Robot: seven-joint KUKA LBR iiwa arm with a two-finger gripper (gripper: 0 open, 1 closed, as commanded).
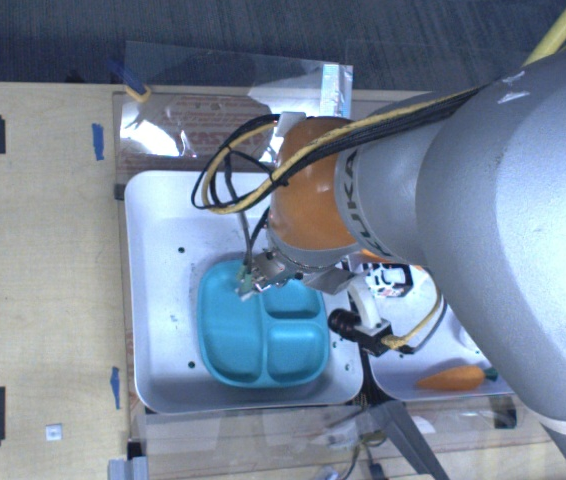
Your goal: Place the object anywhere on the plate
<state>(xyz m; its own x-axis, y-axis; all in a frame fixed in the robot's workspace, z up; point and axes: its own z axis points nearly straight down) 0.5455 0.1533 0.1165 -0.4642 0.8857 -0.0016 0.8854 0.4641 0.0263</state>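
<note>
Gripper low over upper edge of blue divided plate in left bin; fingers' state: cannot tell, wrist hides them. Something small, greenish at tip, possibly the object. Orange carrot lies in right bin, apart.

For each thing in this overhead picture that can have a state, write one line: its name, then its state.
Blue plate: lying flat in the left bin, compartments facing up.
Left bin: holds the blue plate.
Carrot: lying on its side in the right bin, off the plate.
End effector: over the plate's upper edge; grip state hidden by the wrist.
Arm: reaching in across the right bin.
</note>
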